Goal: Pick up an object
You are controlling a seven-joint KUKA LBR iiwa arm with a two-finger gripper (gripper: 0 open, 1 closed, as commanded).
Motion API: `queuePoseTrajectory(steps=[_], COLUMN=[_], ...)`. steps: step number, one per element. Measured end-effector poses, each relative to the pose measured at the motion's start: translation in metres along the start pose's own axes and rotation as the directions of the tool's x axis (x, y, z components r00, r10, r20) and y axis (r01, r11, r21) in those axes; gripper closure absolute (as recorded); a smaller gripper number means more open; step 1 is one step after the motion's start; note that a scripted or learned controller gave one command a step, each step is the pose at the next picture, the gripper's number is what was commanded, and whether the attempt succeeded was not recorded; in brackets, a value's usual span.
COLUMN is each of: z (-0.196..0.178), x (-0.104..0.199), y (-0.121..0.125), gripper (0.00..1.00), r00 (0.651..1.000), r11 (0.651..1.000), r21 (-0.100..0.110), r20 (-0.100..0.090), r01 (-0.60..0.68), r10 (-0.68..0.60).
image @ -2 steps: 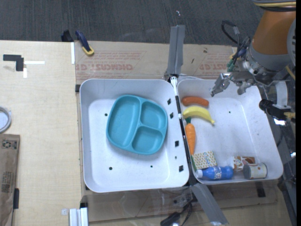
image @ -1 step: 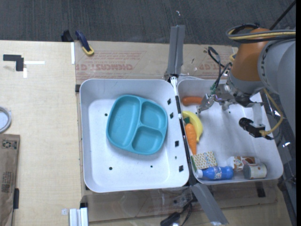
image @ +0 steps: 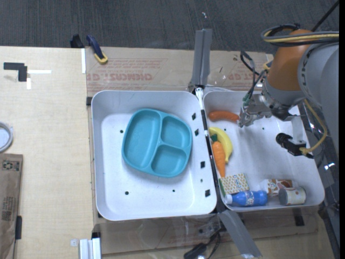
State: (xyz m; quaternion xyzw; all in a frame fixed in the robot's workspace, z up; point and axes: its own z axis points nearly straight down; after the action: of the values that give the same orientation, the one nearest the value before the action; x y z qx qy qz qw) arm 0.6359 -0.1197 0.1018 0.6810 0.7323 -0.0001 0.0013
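The right bin (image: 280, 169) holds an orange sausage-shaped toy (image: 223, 115) at its back left, a yellow banana (image: 223, 141) and an orange carrot (image: 219, 157) along the left wall. Along its front lie a patterned packet (image: 234, 184), a blue bottle (image: 248, 198) and a small can (image: 288, 193). My gripper (image: 245, 117) hangs low at the back of this bin, just right of the orange toy. Nothing shows between its tips.
The left bin (image: 108, 198) holds a teal divided plate (image: 157, 142). A grey divider post (image: 202, 58) rises between the bins at the back. A black knob (image: 284, 140) sticks out below the arm over the right bin. A tape roll (image: 4, 137) lies on the bench's left edge.
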Motion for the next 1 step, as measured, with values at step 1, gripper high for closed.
queuePoseTrajectory(steps=[1], z=[0.0001], x=[0.0], y=[-0.0001], gripper=[0.0], r00=[1.0], r11=[1.0], r21=[0.0], r20=[0.0], r01=[0.0], r10=[0.0])
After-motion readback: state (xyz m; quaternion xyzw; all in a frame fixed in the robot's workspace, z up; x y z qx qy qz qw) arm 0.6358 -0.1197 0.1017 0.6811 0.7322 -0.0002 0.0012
